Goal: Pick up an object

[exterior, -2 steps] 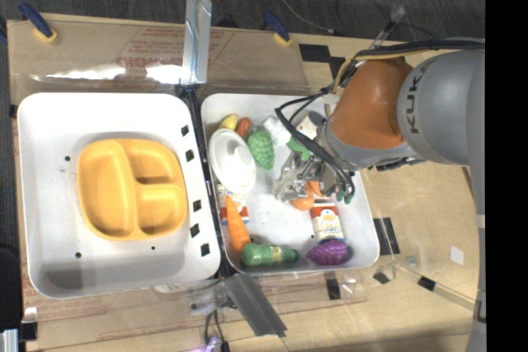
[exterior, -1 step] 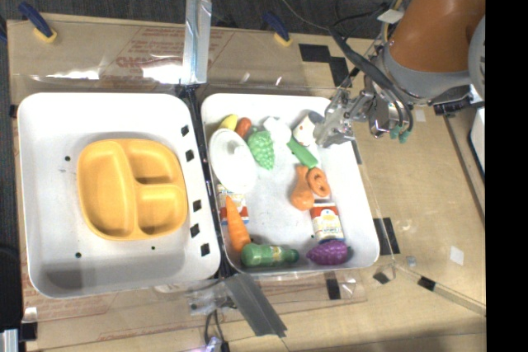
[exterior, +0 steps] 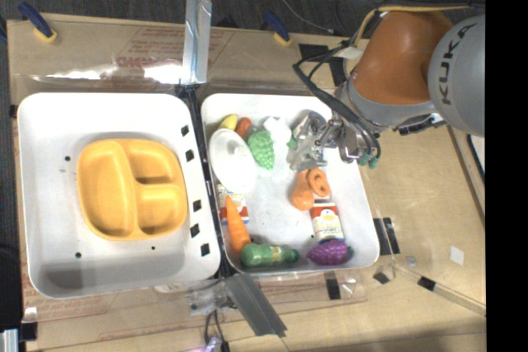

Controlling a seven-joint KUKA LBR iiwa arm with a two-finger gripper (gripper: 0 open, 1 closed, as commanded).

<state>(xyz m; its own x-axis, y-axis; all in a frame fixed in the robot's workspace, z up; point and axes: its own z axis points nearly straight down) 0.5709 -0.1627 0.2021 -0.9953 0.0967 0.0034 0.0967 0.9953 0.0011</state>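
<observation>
A: Where the surface [exterior: 429, 202] carries two white bins, side by side: left bin [exterior: 41, 202], right bin [exterior: 363, 202]. Largest first?

B: Grey arm [exterior: 412, 62] with orange band, reaching in from the right edge, over the right bin's far right corner. Next, yellow divided tray [exterior: 132, 185], flat in the middle of the left bin.

A: And in the right bin?

B: White bowl [exterior: 233, 161] against the left wall, tipped up on its side. Beside it, green grapes [exterior: 262, 149], touching the bowl's right rim. Yellow piece [exterior: 228, 123] and small orange-red piece [exterior: 243, 127] at the far left corner, touching each other.

A: Near edge?

B: Carrot [exterior: 237, 228] along the left wall, pointing toward the near left corner. Green cucumber-like toy [exterior: 269, 255] lying along the near wall. Purple grapes [exterior: 328, 252] at the near right corner, just right of it. Small bottle with orange label [exterior: 327, 222] just above the purple grapes.

A: Hand?

B: Hand [exterior: 312, 146] low over the far right part of the right bin, directly above an orange toy [exterior: 308, 189] lying between it and the bottle. Green bit at its fingertips, too unclear to name. Clenched or released: cannot tell.
</observation>
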